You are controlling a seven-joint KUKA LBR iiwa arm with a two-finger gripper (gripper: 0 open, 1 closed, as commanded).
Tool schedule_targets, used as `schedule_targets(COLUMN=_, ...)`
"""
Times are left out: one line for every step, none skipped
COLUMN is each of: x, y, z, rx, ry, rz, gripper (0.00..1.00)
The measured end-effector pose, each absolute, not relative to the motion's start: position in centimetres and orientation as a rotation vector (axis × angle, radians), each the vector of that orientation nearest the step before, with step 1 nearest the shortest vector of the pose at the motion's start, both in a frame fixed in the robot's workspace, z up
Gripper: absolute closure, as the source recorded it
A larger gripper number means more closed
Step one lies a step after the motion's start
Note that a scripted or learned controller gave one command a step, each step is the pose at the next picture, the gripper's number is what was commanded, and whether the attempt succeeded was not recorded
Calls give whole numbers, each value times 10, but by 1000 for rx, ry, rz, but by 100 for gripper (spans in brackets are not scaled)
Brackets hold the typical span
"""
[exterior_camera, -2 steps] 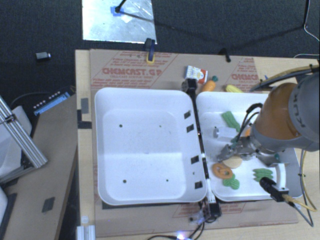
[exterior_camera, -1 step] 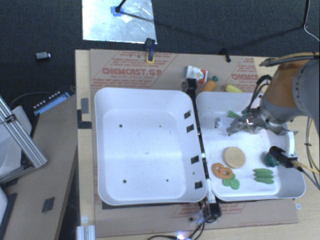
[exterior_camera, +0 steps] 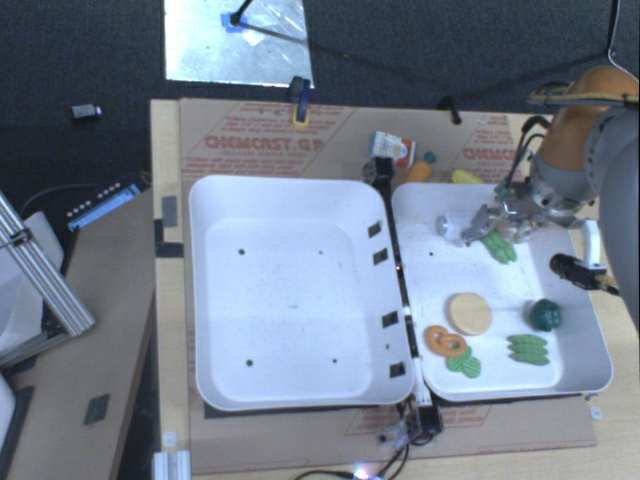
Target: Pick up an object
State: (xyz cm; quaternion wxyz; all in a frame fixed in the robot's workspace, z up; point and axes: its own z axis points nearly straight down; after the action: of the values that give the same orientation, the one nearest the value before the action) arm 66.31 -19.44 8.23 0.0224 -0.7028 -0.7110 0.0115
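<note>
The grey arm [exterior_camera: 600, 153] enters at the upper right of the frame, its orange band [exterior_camera: 585, 118] above the wrist. The wrist angles down and leftward, carrying the gripper [exterior_camera: 480, 228] right of frame centre.

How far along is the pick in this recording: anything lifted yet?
Nothing looks lifted. The claw is low in the right bin, beside a green toy; whether it grips it is unclear. The tan disc, pretzel and dark green ball lie untouched. Grasp and lift remain.

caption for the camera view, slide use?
Gripper hovers at a green toy in the right bin; left bin alongside.
</note>
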Motion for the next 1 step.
schedule_targets(x=660, y=-194, z=91, rx=-2176, ry=-2201, rz=42, gripper=100)
